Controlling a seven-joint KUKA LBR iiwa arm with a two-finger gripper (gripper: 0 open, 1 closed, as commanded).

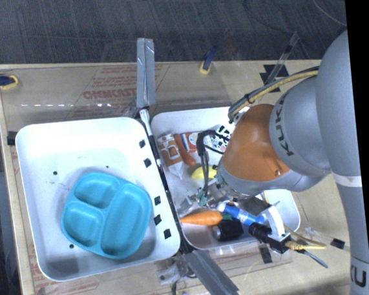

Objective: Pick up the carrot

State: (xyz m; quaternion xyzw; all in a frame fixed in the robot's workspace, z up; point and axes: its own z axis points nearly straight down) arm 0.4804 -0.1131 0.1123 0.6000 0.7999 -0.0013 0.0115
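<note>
The arm leans in from the right over the right bin [289,221], and its orange wrist band hangs above the clutter in the middle of that bin. The gripper [210,196] sits under the wrist, low among the items, and how far it is open cannot be told from here; nothing can be seen held by it.

The carrot [202,219] lies at the near left of the right bin, right by the divider between the bins, with its length running left to right. It is small, orange and tapered, the thin end pointing left, the surface smooth and a little shiny.

To do this step well, the arm probably needs to drop squarely over the carrot's thicker middle and close across its short width, not along its length. A blue-and-white object [241,212] and a dark one [228,230] lie just beside the carrot's right end, so crowding is the risk. The blue tray [106,214] waits in the left bin [35,145].
</note>
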